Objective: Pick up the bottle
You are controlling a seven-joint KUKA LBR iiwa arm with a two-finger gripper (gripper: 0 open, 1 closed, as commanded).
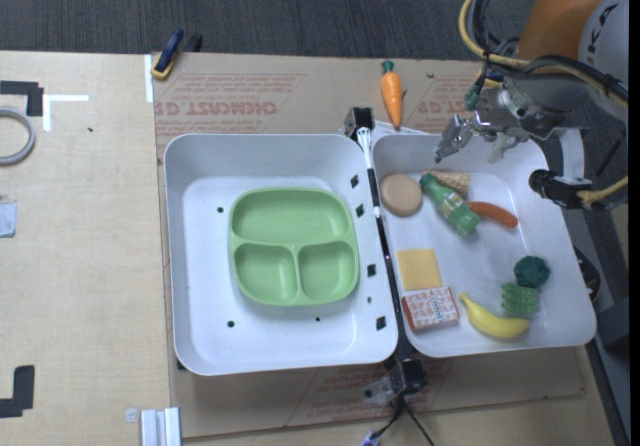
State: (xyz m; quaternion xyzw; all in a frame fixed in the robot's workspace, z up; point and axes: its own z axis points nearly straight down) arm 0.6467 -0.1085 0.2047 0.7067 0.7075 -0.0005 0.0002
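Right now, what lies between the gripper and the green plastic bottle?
In the camera view, only bare white bin floor separates the gripper from the green plastic bottle; a tan wedge touches the bottle's cap end.

**Arm reaching in from the right, pincer low and pointing left**

The arm (570, 4) enters from the upper right of the camera view, its orange band rounded and bright at the top corner, with dark and yellow cables looping over it. Below the band the grey wrist section bends down and leftward. The pincer (452, 137) sits at the end of that reach, its metal fingers (446, 144) angled down and to the left, slightly parted, with nothing between them. A grey link of the arm runs down the right side.
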